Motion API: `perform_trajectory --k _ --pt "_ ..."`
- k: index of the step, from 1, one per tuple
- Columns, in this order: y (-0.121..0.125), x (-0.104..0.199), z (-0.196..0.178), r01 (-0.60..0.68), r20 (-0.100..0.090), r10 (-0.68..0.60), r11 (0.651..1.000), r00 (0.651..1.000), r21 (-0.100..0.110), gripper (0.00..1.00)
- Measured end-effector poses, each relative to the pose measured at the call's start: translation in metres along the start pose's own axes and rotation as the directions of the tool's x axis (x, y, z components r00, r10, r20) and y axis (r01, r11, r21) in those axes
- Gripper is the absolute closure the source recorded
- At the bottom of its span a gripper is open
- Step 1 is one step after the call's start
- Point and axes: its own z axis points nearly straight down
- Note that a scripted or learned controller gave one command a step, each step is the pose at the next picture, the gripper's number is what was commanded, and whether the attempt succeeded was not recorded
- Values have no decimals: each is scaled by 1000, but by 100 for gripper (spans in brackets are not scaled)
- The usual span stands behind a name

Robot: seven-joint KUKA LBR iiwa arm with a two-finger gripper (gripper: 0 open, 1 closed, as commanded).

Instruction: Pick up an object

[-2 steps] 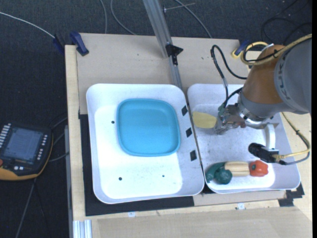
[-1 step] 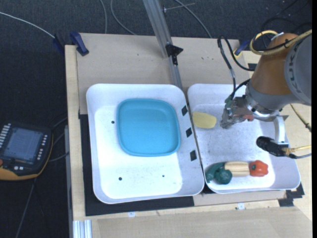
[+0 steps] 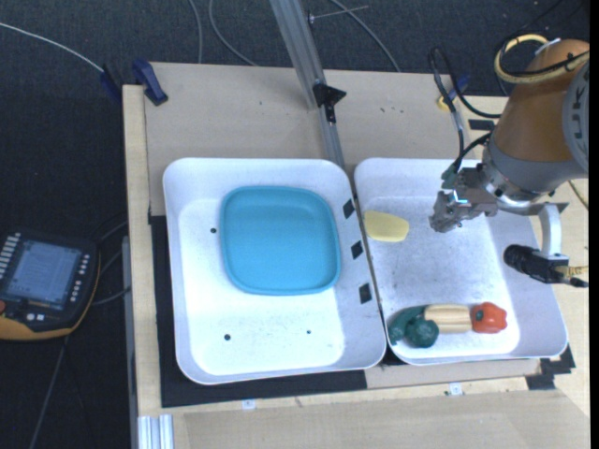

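A blue tray [image 3: 281, 239] is seen lying in the left bin [image 3: 187, 344], well left of the yellow piece [image 3: 387, 226]. That yellow piece, the likeliest thing to be picked, rests in the right bin [image 3: 533, 340] against its left wall. Just right of the yellow piece, apart from it, the gripper [image 3: 447, 219] is held over bare bin floor; whether it is open or closed cannot be told, and nothing is seen in it. Below and right of the yellow piece, a green object [image 3: 414, 328], a tan cylinder [image 3: 447, 318] and a red object [image 3: 488, 318] are lined up, touching. A grasp could be spoiled by the wall beside the yellow piece, or bare floor could be met if descent is made here.
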Motion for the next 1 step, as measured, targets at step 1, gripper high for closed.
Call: perform_trajectory --k 1 --pt "0 4 -63 1 0 -1 1000 1000 -2 100"
